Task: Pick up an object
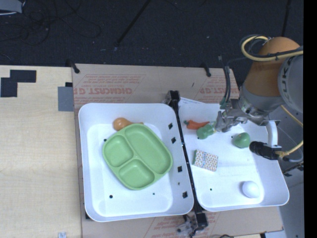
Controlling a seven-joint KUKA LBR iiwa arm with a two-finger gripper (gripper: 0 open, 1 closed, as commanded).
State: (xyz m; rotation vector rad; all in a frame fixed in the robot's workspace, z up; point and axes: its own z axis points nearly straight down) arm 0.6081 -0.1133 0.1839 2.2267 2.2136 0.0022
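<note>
Reaching into the right bin (267, 195), the tool (221, 124) is touching one green-and-orange carrot toy (202, 129); I cannot tell its state. This bin also holds one green ball (241, 140), one white ball (250, 189) and one patterned packet (205, 160). One green divided plate (137, 155) and one orange object (120, 123) lie in the left bin (94, 202).

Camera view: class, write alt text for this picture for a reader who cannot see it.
A grey robot arm reaches from the right, its pincer low over a green and orange toy carrot in the right bin, which also holds a green lump, a patterned card and a white ball. The left bin holds a green divided plate.
</note>
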